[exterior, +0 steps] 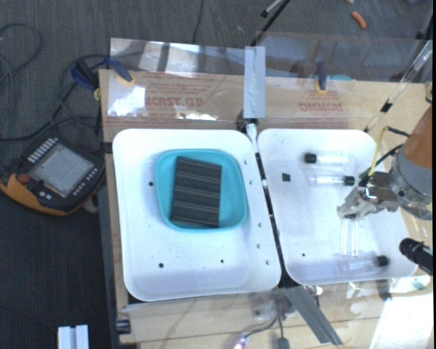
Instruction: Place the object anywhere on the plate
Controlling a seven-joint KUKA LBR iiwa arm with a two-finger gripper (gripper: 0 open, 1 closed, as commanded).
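**Arm over the right bin, plate in the left bin**

The pincer hangs low over the right bin; whether its fingers are spread or pressed together cannot be told. Clear tubes with black caps lie just beside it (above and below in the camera view). Well to its left, the teal plate in the left bin bears the dark ribbed block

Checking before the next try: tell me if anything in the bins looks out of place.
Nothing looks spilled or broken. The dark ridged block already lies on the teal plate in the left bin, while clear tubes lie scattered in the right bin.
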